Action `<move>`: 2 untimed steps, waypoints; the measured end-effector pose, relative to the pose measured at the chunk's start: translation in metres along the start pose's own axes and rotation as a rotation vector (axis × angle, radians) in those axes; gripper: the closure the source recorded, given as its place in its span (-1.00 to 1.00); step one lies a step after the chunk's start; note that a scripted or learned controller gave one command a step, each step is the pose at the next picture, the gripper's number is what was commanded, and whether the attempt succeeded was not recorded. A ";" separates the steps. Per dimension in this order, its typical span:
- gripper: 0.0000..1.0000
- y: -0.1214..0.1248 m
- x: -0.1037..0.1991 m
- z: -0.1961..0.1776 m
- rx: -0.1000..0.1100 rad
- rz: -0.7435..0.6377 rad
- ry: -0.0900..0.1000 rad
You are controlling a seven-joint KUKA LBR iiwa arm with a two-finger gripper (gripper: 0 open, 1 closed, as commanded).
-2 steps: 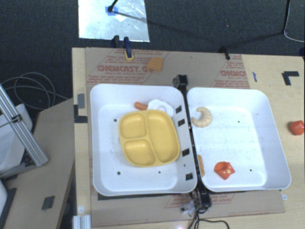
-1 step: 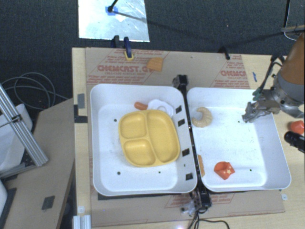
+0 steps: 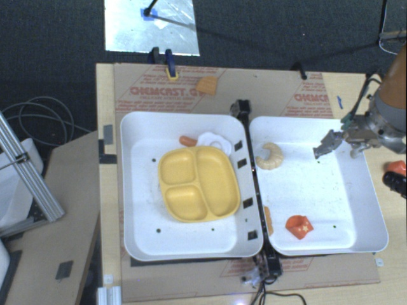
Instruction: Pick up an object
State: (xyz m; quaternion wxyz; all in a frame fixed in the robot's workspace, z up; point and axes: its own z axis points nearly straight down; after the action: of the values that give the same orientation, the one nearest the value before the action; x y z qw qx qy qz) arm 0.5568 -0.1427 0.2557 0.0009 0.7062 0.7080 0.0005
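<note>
Foil sheet [image 3: 151, 16]: you see it on the dark floor beyond the bench.
Cables [image 3: 39, 121]: you find them coiled at left.
Clamps [image 3: 164, 60]: at the cardboard's far edge.
Metal frame [image 3: 25, 176]: slanting, far left.

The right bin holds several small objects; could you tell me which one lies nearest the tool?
The pale curved pastry, near the bin's left wall, level with the tool. The orange-red piece lies farther down.

One camera sits high above the bench [image 3: 191, 81] and looks down at a slant. It is far enough back to see both white bins, the left bin [image 3: 137, 189] and the right bin [image 3: 356, 196], side by side.
</note>
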 end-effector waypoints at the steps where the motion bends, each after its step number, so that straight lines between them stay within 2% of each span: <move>1: -1.00 -0.011 -0.069 -0.085 -0.009 0.007 -0.007; 2: 1.00 -0.010 -0.064 -0.091 -0.006 -0.003 -0.003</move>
State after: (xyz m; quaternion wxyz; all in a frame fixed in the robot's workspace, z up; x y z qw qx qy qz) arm 0.5468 -0.2069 0.3467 0.0041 0.7053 0.7089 0.0015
